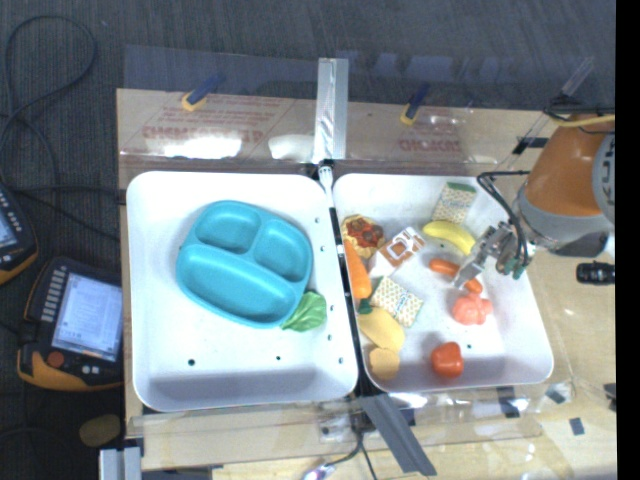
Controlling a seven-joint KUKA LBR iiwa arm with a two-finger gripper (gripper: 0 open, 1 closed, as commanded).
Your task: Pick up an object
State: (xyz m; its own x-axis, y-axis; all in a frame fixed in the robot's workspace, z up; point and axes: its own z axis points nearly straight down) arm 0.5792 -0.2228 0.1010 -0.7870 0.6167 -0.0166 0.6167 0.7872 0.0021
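Reaching in over the right bin (540, 353), the gripper (470, 273) hangs just above the pink-orange toy (472, 310), which lies directly toward the bin's near wall from the fingertips, touching or nearly so. I cannot tell how the gripper is set. The toy looks lumpy, with no clear long axis

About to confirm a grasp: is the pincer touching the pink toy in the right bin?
Cannot tell. In the camera view the pincer sits just above the pink toy, overlapping its top edge, but the slanted angle shows neither contact nor a gap plainly.
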